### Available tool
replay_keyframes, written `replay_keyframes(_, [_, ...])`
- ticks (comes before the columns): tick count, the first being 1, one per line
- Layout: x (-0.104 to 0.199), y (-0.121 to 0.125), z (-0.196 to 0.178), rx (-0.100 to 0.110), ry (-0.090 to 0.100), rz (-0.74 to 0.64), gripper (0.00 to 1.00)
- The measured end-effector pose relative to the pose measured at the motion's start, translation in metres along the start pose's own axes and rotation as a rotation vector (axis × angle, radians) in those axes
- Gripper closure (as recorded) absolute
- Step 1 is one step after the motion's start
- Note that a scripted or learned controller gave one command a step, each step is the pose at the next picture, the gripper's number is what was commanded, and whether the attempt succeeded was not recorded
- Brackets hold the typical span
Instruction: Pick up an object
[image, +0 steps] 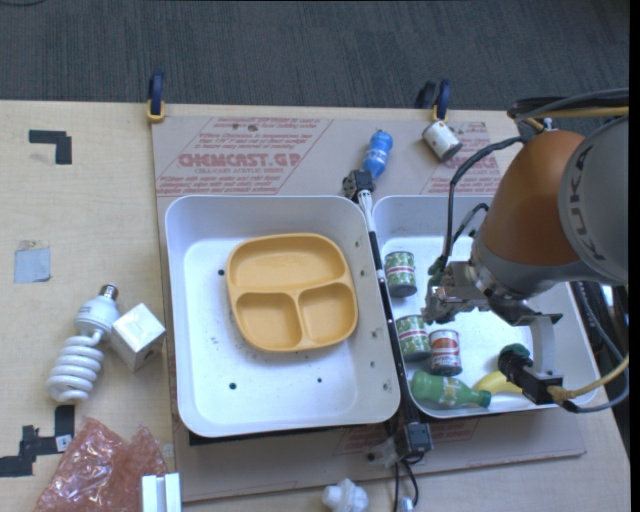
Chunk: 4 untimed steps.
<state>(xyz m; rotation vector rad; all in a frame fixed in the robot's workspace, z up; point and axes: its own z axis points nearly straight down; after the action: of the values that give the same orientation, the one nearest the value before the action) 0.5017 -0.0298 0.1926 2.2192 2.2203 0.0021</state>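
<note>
We see the tool (447, 297) low in the right bin (577, 330), above a red-labelled can (444, 351); its state we cannot tell. Nothing visibly lifted. Green-labelled cans (400, 272), a green bottle (450, 391) and a yellow piece (492, 381) lie close by. The yellow tray (292, 291) sits in the left bin (200, 330). The pick remains, we judge.

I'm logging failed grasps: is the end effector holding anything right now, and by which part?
It cannot be told. The end effector hangs over the right bin, just above the red-labelled can, but nothing shows between its tips.
</note>
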Motion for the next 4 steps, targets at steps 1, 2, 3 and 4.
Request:
replay_keyframes(1, [0.006, 0.042, -0.052, 0.001, -0.001, -0.002, 1.0])
replay_keyframes(2, [0.048, 0.084, -0.059, 0.003, -0.001, -0.002, 1.0])
replay_keyframes(3, [0.048, 0.084, -0.059, 0.002, -0.001, -0.001, 0.0])
replay_keyframes(4, [0.056, -0.024, 0.001, 0.004, 0.0, 0.003, 0.0])
